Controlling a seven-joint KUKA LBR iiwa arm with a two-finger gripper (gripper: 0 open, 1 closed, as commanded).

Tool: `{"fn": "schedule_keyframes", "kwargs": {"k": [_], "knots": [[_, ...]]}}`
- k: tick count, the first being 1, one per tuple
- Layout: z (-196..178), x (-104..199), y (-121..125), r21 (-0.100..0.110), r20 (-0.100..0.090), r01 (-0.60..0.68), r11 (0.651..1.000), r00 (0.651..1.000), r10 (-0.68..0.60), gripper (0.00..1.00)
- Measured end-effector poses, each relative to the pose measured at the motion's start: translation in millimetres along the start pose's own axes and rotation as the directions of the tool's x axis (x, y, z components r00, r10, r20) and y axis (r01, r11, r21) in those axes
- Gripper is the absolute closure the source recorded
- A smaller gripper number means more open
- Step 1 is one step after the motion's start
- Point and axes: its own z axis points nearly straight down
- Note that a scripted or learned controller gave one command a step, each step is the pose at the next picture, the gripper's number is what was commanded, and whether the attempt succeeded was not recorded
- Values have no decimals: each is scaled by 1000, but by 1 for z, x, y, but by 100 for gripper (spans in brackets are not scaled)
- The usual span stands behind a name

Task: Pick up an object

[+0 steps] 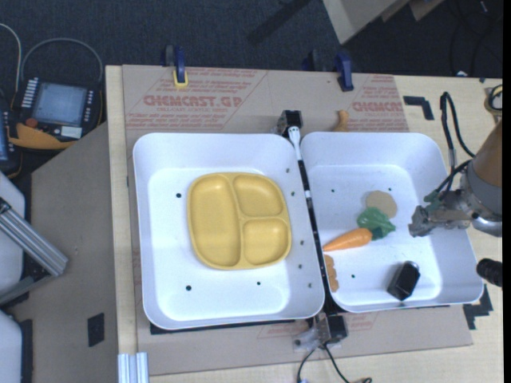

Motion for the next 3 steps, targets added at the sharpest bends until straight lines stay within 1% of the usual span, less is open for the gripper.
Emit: {"fn": "schedule_keyframes", "kwargs": {"k": [1, 2, 3], "knots": [[-51, -11, -1, -1, 1, -1, 1000, 1000, 1, 100], [-63, -11, 0, 3, -1, -1, 1000, 1000, 1, 100], [-62, 37, -4, 7, -5, 4, 1000, 1000, -4, 100]]}}
